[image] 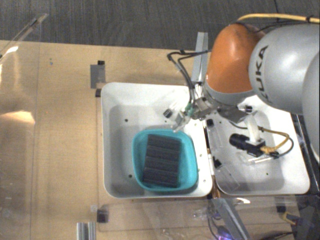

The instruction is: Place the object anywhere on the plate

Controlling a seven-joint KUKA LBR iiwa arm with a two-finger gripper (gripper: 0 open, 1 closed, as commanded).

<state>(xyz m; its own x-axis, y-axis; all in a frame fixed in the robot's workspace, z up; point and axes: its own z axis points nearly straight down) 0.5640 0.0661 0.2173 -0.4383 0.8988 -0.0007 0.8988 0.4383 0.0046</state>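
Note:
A teal square plate point(188, 160) lies in the left white bin point(116, 134), towards its front right. A dark ribbed rectangular block point(162, 160) lies flat on the plate, covering most of its middle. My gripper point(174, 119) hangs just above the plate's far edge, a little behind the block and apart from it. Its two fingers stand spread, open, with nothing between them. The grey arm with its orange band reaches in from the right, over the wall between the bins.
The right white bin point(292, 176) sits beside the left one, partly covered by the arm. The bare floor of the left bin lies left of and behind the plate. Tan bench surface surrounds both bins.

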